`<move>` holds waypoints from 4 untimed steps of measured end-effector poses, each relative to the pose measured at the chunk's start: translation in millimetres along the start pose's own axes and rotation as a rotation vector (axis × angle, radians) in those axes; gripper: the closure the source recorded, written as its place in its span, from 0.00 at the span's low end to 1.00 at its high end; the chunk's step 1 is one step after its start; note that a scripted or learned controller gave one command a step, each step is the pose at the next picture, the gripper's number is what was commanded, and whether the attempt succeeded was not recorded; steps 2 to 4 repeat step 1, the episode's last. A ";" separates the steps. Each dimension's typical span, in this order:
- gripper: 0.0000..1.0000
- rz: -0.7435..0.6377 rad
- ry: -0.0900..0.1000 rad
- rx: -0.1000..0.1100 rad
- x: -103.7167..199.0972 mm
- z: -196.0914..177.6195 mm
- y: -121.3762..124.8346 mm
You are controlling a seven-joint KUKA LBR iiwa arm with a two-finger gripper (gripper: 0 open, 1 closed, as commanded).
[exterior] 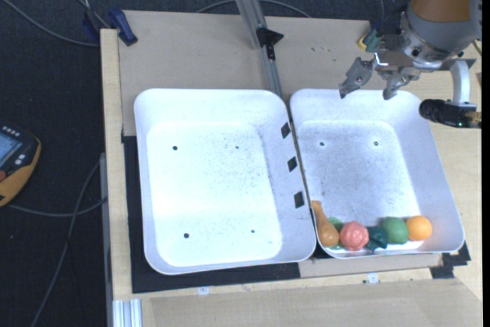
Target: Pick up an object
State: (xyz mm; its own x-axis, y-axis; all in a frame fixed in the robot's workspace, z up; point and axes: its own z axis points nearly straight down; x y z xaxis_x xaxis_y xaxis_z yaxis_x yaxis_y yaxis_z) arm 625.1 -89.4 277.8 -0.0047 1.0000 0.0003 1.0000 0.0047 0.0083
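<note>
My gripper hangs over the back rim of the right bin, fingers spread open with nothing between them. Along that bin's front wall lie several small toy foods: an orange carrot-like piece, a pink-red ball, a dark teal piece, a green ball and an orange ball. They sit far from the gripper, at the opposite end of the bin.
The left bin stands beside the right one. A slanted metal pole crosses the back of the bench. A black fitting sticks out at the right bin's right rim. Cables and a handheld device lie off the bench at left.
</note>
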 end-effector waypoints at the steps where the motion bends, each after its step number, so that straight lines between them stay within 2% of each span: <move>1: 0.00 -0.002 0.002 0.011 84.5 39.3 -15.7; 4: 0.00 -0.002 0.002 0.011 84.5 39.3 -15.7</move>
